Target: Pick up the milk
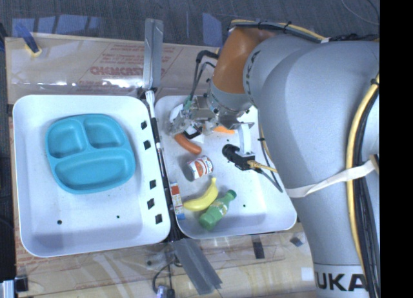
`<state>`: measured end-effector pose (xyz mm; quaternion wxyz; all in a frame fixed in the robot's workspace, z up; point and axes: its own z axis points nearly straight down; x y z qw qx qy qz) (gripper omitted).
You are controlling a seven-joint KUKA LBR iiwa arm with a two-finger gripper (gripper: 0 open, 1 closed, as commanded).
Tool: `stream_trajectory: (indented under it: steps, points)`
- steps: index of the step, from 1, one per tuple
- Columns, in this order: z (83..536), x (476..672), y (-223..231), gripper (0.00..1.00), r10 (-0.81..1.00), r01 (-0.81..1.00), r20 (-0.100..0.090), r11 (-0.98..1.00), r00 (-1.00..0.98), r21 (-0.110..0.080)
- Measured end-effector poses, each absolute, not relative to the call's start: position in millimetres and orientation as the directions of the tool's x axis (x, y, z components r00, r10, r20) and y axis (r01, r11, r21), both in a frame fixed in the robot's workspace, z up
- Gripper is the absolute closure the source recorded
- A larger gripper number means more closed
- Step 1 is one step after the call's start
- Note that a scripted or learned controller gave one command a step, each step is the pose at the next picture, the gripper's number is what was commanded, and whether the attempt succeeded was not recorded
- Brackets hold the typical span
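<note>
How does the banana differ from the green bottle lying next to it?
The banana is yellow and curved; the green bottle is straight, with a see-through green body. The banana lies nearer the bin's middle, while the bottle sits closer to the bin's near rim. Both lie on their sides in the right bin, touching or nearly so.

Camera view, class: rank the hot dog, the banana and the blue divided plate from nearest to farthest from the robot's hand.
1. Hot dog: just below the hand, at the top of the right bin.
2. Banana: lower in the same bin, beside the green bottle.
3. Blue divided plate: across the divider, in the left bin.
</note>
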<state>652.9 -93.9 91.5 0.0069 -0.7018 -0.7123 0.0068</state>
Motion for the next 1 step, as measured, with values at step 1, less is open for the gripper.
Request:
stream_trajectory:
  steps: [1]
  points:
    - [101.6,652.1,-93.1,1.0,1.0,0.999,0.001,0.021,-0.021,-0.026]
